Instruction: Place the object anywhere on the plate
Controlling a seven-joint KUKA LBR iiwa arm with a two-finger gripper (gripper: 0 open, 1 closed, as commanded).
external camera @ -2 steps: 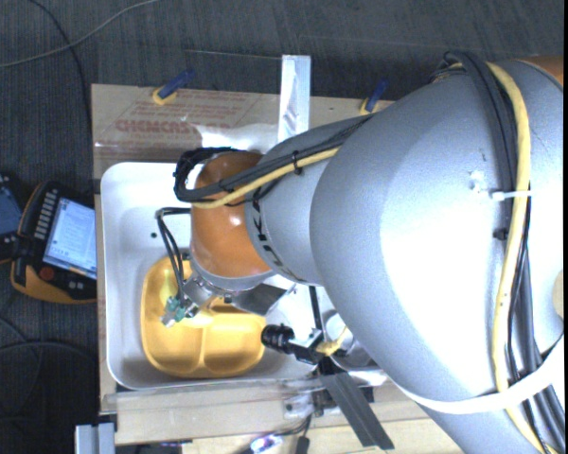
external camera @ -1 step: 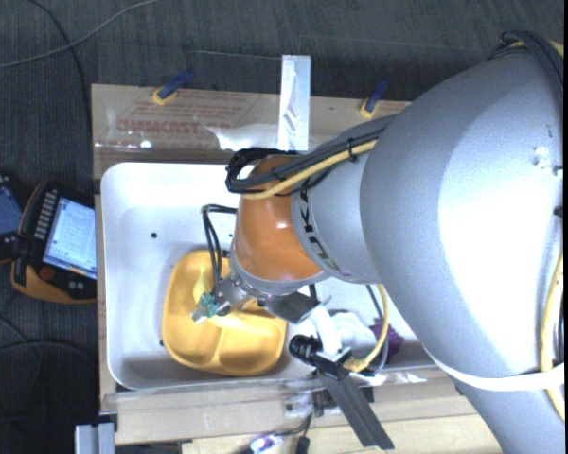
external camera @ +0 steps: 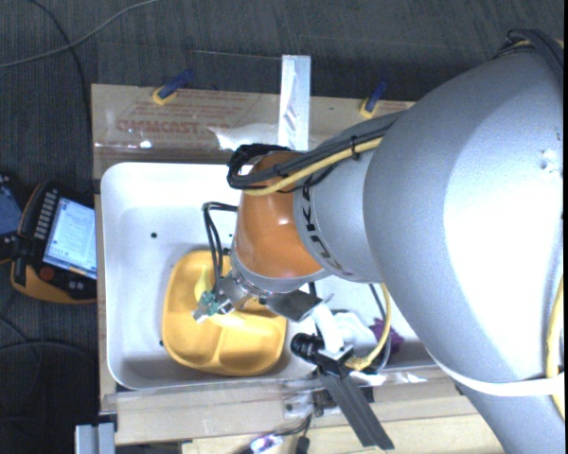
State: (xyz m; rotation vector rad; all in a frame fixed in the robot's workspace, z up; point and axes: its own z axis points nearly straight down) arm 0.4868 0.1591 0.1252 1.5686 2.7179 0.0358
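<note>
Nearest the lens, the grey arm (external camera: 454, 216) covers the right half of the scene, its orange band (external camera: 270, 225) tapering down toward the end effector (external camera: 229, 296) over the left white bin (external camera: 133, 206). Black and yellow cables (external camera: 303, 159) loop across the band and along the arm.

Under the bin sits a wooden table (external camera: 123, 112), bearing a clear taped sheet with red lettering and 2 blue-and-yellow clamps (external camera: 173, 86) along its far edge, beyond the end effector. Dark grey carpet (external camera: 38, 64) surrounds the table, with thin cables trailing over it. Far left of the end effector, on the floor, lies a handheld control pendant (external camera: 57, 244) with a lit screen.

Directly below and around the end effector lies the yellow plate (external camera: 218, 343), a rounded-square dish in the bin's near part; the end effector's tip overlaps the plate's upper middle. Whether the end effector is open or closed cannot be told, as the wrist hides it. Just right of it, near the bin's front edge, a black and white fitting (external camera: 327, 339) partly blocks the plate's right rim.
</note>
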